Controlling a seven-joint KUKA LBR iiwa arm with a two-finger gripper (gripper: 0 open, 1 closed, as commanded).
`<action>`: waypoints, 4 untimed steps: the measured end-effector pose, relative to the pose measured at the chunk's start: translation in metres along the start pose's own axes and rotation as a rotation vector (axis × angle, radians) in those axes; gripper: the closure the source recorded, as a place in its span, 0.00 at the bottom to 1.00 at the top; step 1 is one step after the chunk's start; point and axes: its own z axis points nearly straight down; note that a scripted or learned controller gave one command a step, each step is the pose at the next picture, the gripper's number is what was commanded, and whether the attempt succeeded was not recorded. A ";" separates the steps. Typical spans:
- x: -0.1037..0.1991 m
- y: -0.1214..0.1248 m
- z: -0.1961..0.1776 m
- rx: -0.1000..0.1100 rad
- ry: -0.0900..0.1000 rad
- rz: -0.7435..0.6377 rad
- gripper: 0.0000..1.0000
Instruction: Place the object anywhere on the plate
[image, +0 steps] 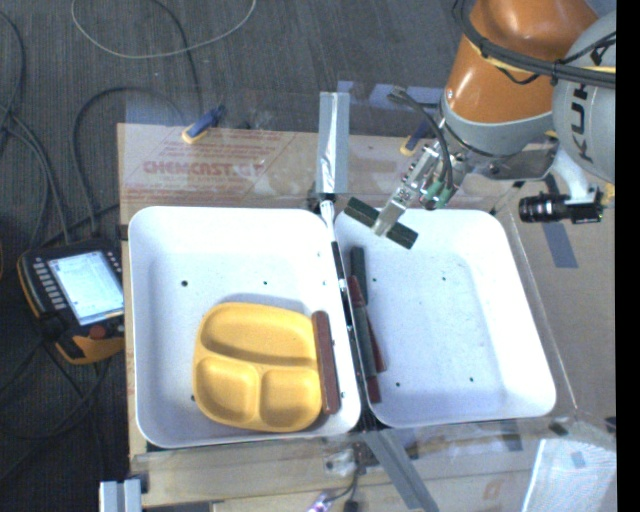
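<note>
Plate in left bin, w/ dark carpet.

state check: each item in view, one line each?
gripper: fingers spread open, nothing between them, above right bin's upper-left corner
yellow plate: upright in left bin, three compartments bare
brown stick: lying along plate's right edge
handheld pendant: screen lit, left of bench

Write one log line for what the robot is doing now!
gripper: open, above right bin's back-left corner | brown stick: on yellow plate's right edge | left bin: holds plate
</note>
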 end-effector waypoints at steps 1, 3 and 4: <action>-0.027 0.036 0.062 0.000 0.001 -0.070 1.00; -0.020 -0.008 -0.020 -0.004 -0.001 -0.850 1.00; -0.030 0.042 0.052 -0.004 -0.001 -0.946 1.00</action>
